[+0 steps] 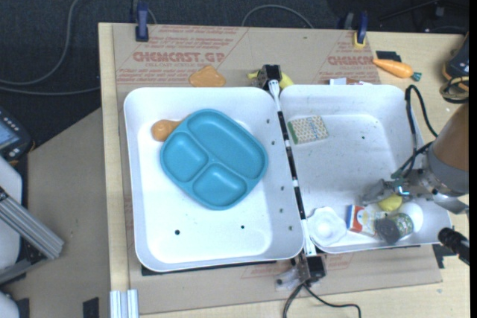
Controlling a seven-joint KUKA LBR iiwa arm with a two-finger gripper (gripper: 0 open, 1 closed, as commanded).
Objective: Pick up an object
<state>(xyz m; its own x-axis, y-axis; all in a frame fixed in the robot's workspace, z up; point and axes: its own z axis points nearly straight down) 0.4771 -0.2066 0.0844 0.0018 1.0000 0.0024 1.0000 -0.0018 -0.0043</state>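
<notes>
Yellow toy [390, 202], right bin [339, 97]: judged light, smooth, possibly slippery; best taken across its middle. Gripper [393, 192] is poised above; finger state cannot be told.

We see two white bins [141, 160] on a tan table [112, 86] printed with red lettering. A turquoise divided plate [214, 158] lies beside an orange lump [162, 129]. Elsewhere: a green-checked packet [308, 129], a yellow piece [390, 202], an orange carrot [393, 68].

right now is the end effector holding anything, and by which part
Cannot be told: the end effector sits low over a yellow object in the right bin, grip unclear.
</notes>
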